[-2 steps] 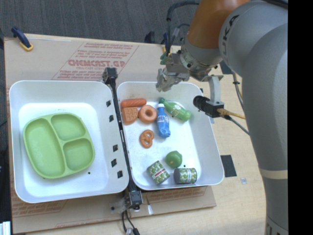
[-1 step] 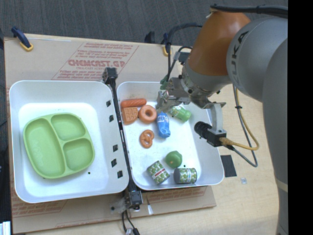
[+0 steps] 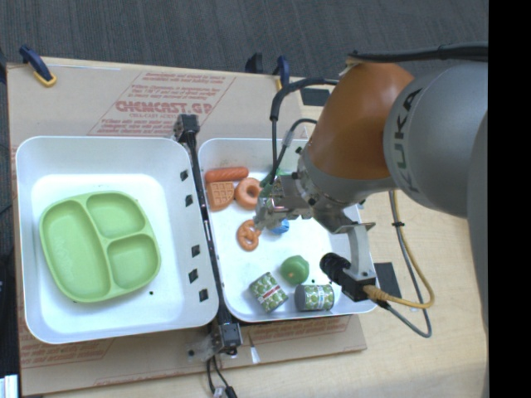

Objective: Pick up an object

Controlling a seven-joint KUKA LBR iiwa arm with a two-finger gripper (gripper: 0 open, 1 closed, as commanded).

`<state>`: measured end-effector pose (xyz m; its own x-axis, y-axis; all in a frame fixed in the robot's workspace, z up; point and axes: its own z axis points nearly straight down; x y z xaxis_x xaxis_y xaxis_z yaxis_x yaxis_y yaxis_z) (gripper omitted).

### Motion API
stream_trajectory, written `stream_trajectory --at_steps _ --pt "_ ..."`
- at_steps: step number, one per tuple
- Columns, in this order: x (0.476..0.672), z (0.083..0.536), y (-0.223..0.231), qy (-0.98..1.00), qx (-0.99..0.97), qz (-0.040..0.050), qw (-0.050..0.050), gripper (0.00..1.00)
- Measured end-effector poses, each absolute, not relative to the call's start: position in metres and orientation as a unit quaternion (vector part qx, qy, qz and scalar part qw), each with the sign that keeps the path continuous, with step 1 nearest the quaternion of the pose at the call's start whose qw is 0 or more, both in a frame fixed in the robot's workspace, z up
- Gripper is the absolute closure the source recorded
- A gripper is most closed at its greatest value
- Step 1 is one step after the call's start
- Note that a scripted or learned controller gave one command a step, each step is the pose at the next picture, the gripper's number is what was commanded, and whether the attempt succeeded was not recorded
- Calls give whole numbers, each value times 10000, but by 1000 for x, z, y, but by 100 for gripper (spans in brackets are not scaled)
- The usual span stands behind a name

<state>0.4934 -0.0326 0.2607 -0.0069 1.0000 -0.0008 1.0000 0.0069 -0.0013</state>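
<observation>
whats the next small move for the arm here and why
Probably a short straight descent. The gripper sits low in the right bin, just above the pretzel, with a blue object right beside it and a donut close by. Nothing visibly sits between the jaws, so dropping onto the pretzel looks like the nearest pick.

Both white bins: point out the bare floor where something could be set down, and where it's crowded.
Bare white floor rings the green three-compartment plastic tray in the left bin. In the right bin, a patch lies between the pretzel and two green cans. Its upper half is crowded: sausage, waffle, doughnut, end effector.
</observation>
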Motion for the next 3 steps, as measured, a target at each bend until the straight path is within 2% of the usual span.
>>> stream_trajectory --at_steps 1,2,3 --pt "477 233 -37 -7093 -7049 8 2 100" --pt "476 212 -80 -7094 -7048 14 13 100" --pt "512 276 -132 -7086 -7056 -1 -12 100"
